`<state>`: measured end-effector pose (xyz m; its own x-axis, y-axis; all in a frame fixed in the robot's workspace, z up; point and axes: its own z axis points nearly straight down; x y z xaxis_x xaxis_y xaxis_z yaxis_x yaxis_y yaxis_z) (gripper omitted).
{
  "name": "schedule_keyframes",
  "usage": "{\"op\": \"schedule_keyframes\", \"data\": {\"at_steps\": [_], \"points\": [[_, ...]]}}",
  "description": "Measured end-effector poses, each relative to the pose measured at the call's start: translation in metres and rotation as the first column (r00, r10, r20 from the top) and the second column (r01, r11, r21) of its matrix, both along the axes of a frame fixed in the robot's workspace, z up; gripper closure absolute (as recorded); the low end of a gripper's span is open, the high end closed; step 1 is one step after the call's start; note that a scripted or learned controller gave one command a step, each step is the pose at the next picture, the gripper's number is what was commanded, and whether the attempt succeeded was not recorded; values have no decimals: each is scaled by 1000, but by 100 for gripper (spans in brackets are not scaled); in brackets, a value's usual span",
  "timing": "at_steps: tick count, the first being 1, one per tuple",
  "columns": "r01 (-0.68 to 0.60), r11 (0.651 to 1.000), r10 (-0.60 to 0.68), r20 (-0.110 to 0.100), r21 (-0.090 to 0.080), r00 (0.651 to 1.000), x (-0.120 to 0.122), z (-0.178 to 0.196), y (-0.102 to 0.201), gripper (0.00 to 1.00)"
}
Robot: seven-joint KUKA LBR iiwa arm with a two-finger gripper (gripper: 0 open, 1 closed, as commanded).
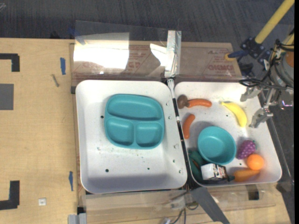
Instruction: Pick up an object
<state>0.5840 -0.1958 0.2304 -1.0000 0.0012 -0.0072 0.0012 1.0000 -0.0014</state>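
Observation:
The right bin (275, 146) holds a teal bowl (216, 144), a yellow banana (236, 112), purple grapes (246, 148), an orange fruit (255, 162) and an orange carrot-like piece (243, 174). Two orange sausage shapes (198, 103) (188, 125) and a small brown object (181, 101) lie near its left wall. A white and black can (214, 171) lies on a dark green item (196, 161) at the front. My gripper (253, 107) hangs open over the bin's far right side, just right of the banana, with nothing between its fingers.
The left bin (88, 139) carries a teal divided plate (134, 120). A clear plastic sheet and cardboard (140, 57) stand behind both bins. A yellow pole (275, 17) and cables cluster at the upper right by the arm.

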Motion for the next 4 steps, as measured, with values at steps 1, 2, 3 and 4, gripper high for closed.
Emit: {"op": "schedule_keyframes", "data": {"at_steps": [1,2,3,4], "points": [[286,958,-286,4,1,958,12,-132,-22,0],[373,928,-373,-2,6,928,11,-143,-24,0],[557,830,-557,-12,13,830,17,-142,-17,0],[682,731,-682,-9,19,731,16,-142,-10,0]]}}
